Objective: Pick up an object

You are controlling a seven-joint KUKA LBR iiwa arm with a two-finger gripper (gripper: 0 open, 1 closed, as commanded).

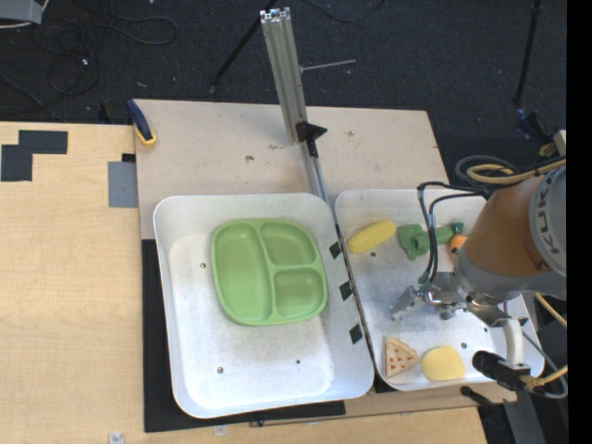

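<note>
— Dark carpet and loose cables ran behind the bench, didn't they? What sat on it?

— Two shallow white bins, side by side. The left bin held a green divided plate, lying flat near its middle. A metal post stood behind them.

— And the right bin?

— A yellow corn cob near its far left corner, a green toy just beside it, a pizza slice and a yellow lemon-like lump at the near edge, close together.

— Where was the arm?

— It reached in from the right, with the gripper low over the middle of the right bin, between the corn and the pizza slice, touching neither as far as I could see.

— Fingers spread or pressed together?

— I couldn't tell; they were too small and blurred. Nothing showed between them.
</note>
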